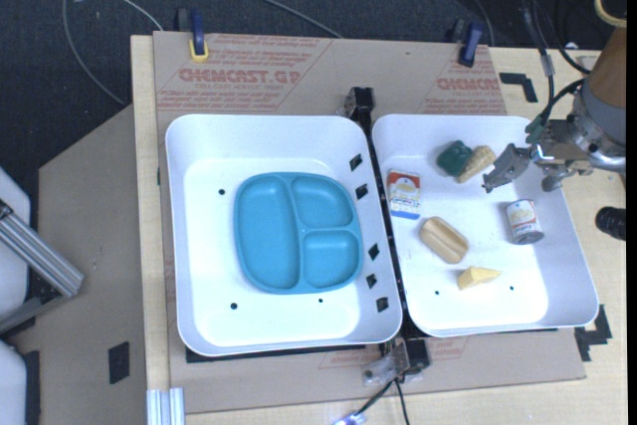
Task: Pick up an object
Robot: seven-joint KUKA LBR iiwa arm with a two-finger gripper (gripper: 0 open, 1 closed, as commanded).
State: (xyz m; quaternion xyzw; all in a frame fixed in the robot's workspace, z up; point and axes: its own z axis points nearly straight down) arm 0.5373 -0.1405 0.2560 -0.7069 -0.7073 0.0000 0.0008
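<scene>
**Hand parked over the right bin, nothing in it**

So the right bin [557, 309] has all the small stuff. There's a little shiny can [523, 220] lying tilted, metal-looking with a label, sitting just below the hand [525, 169]. Up top is a dark green lumpy thing [455, 155] touching a pale tan chunk [479, 160]. Near the divider there's a flat white packet [403, 193] with a red patch and blue print. In the middle, a smooth tan bun [443, 239], rounded and oblong, and below it a small yellowish wedge [479, 277], cheese-shaped.

The hand sits over the upper right part of that bin, fingers spread apart, dark and angular, with nothing between them. It's near the can and the tan chunk but not touching either as far as I can tell.

Left bin [199, 294] holds a light blue plate [297, 231], smooth plastic, rounded corners, three compartments. Both bins are glossy white, shallow, sitting on a cardboard-covered table [259, 65] with red print.
</scene>
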